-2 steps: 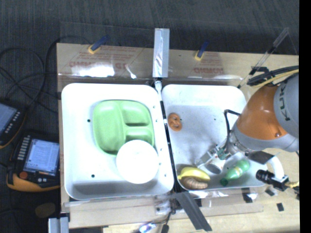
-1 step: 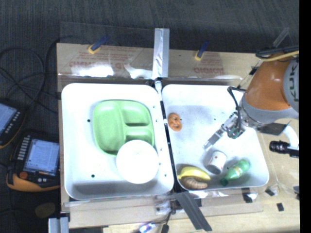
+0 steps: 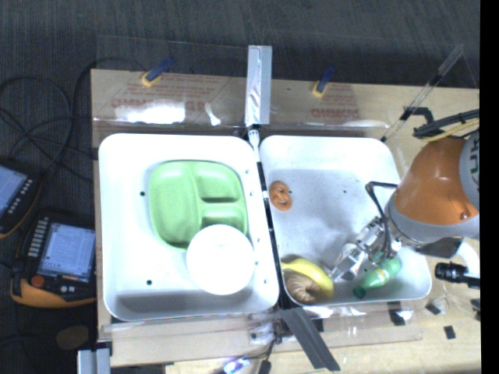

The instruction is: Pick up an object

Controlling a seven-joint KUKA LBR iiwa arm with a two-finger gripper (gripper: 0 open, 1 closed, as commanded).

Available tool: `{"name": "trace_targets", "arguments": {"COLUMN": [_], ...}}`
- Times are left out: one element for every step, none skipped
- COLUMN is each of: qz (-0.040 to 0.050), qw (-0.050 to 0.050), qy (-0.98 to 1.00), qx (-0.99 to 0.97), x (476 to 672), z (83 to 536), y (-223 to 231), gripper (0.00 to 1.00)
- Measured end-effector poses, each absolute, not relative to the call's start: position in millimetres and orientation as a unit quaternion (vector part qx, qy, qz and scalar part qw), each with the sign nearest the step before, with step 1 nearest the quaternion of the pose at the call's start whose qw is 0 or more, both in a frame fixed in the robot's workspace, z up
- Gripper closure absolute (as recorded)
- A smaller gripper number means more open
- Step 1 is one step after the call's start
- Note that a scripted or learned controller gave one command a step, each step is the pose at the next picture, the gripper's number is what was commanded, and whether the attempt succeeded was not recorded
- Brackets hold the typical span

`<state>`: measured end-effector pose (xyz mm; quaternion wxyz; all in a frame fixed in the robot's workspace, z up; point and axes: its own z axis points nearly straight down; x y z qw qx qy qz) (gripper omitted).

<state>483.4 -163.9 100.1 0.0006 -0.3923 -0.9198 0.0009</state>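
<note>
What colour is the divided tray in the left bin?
Light green tray, seen in the camera view.

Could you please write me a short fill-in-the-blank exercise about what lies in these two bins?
1. The green divided tray lies in the ____ bin of the camera view.
2. The white round plate partly overlaps the green ____.
3. The banana lies in the right bin beside the ____ bottle.
4. The gripper is low over the ____ bin.

Missing words: left; tray; green; right
</note>
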Motion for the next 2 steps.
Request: {"name": "trace_targets", "arguments": {"qz": [0.0003, -0.0014], "qw": [-0.005, -0.007], "qy": [-0.899, -0.899], "qx": [-0.438, -0.438], "x": [486.4, 488.5], "z": [90.2, 99.9], "y": [-147.8, -146.5], "gripper": [0.00, 1.00]}}
